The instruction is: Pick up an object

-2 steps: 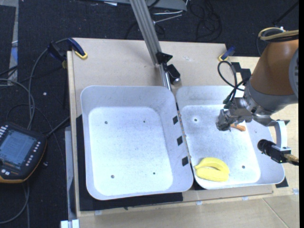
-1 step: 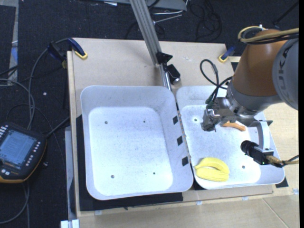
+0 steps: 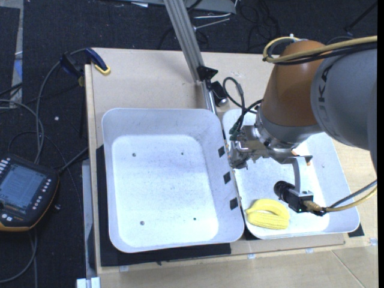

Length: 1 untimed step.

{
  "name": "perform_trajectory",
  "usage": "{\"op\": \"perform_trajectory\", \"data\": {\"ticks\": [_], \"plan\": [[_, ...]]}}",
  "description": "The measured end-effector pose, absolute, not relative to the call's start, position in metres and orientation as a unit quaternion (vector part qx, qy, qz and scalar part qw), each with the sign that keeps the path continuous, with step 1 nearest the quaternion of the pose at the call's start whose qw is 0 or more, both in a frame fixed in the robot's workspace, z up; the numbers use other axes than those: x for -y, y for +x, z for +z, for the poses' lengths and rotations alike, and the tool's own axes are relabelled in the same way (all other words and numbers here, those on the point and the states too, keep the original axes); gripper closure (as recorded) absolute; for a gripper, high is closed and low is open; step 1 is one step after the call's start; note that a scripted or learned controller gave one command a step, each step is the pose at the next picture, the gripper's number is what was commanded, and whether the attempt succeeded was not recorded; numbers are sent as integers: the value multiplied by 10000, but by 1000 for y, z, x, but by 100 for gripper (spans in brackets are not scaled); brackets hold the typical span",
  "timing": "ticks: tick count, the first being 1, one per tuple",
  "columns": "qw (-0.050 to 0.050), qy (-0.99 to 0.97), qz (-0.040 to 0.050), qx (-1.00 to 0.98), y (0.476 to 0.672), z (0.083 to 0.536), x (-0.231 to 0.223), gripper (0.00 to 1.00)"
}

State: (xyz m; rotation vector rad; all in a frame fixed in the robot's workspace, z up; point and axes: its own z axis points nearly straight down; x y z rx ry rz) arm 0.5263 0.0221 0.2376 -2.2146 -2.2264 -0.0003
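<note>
My gripper [image 3: 243,155] hangs over the right bin [image 3: 336,161], near its left wall; can't tell if I'm spread or pinched, nothing visibly in me. Yellow object [image 3: 268,214] lies at the near edge, apart from me, prob. my target.

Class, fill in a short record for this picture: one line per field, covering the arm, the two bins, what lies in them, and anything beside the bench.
arm: grey with orange band, reaching over the right bin
left bin: white, shallow
right bin: white, holds a yellow object
yellow object: near the front edge, apart from the arm
floor at left: handheld pendant with screen
</note>
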Motion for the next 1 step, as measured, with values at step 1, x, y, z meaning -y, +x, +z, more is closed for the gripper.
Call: {"op": "perform_trajectory", "data": {"ticks": [1], "plan": [[4,-7051,-5,7091,519,246,-78,100]]}}
